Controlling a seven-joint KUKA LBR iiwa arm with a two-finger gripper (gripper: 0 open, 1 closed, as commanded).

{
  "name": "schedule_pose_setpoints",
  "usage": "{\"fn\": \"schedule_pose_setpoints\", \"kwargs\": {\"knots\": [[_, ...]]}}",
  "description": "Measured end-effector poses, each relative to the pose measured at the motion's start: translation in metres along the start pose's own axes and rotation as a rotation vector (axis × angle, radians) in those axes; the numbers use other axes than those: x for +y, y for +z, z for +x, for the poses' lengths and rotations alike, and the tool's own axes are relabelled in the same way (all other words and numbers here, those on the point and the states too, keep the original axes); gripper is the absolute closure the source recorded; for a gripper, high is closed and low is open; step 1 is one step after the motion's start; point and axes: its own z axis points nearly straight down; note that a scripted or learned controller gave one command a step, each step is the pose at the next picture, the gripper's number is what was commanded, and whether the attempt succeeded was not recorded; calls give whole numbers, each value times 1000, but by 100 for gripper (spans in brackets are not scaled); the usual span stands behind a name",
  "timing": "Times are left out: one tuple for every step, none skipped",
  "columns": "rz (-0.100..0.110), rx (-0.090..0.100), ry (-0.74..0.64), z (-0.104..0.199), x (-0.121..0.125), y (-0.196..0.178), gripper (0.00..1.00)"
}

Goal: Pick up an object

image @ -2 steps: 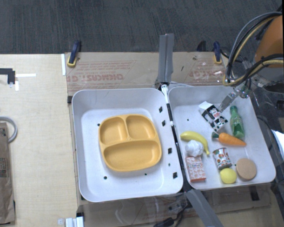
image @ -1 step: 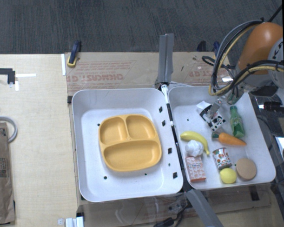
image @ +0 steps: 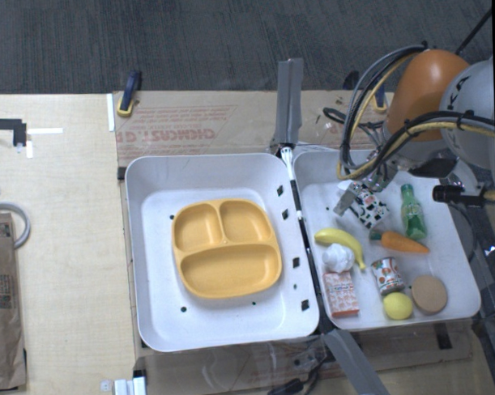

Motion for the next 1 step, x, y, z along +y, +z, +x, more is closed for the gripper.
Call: {"fn": "schedule_pose_setpoints", "kwargs": {"knots": [[-1, 0, -255, -5, -53, -32, 0]]}}
